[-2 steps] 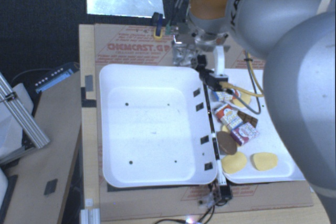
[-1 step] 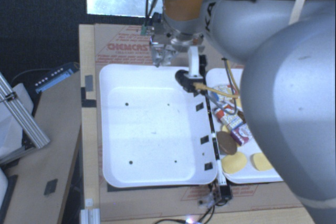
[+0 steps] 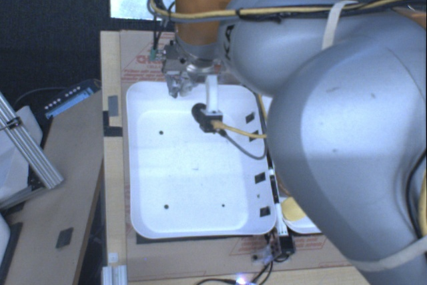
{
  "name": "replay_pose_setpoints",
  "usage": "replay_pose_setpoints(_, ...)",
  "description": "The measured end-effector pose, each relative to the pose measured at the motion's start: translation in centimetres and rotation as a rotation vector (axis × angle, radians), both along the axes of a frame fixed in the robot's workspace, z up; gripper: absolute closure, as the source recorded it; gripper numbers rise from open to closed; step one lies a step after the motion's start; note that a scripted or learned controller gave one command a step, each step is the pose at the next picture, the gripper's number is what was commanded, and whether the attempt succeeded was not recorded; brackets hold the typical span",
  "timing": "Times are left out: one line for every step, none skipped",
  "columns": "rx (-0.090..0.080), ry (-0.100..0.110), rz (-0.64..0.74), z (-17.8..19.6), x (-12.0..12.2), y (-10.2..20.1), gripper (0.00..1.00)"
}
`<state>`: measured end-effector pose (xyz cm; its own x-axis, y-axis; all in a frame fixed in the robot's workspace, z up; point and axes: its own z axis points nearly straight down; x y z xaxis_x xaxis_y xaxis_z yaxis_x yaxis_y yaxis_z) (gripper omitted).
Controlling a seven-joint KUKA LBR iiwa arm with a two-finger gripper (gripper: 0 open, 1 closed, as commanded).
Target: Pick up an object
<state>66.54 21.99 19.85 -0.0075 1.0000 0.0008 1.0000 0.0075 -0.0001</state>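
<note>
Jaws: I can't tell their state; the gripper (image 3: 179, 82) hangs over the far edge of the left bin (image 3: 150, 210). I see no pickable object in that bin, just small dark dots on its floor. A yellow object (image 3: 291, 211) peeks out in the right bin (image 3: 308, 229). Red print on the cardboard (image 3: 137, 60) is unreadable.

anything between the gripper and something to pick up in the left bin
Nothing visible does, though no object for picking shows either. The gripper hangs at the far edge of the left bin, whose floor shows small dark dots. The arm covers most of the right bin, where a yellow item peeks out.
</note>
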Motion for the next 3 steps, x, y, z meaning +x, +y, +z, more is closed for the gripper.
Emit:
replay_pose_setpoints(0.002, -0.004, -0.001, 3.0, 0.4, 1.6, 1.0)
replay_pose_setpoints(0.004, -0.012, -0.001, 14.2, 0.4, 1.4, 1.0)
replay_pose_setpoints(-0.004, 0.009, -0.007, 2.8, -2.1, 1.3, 1.0)
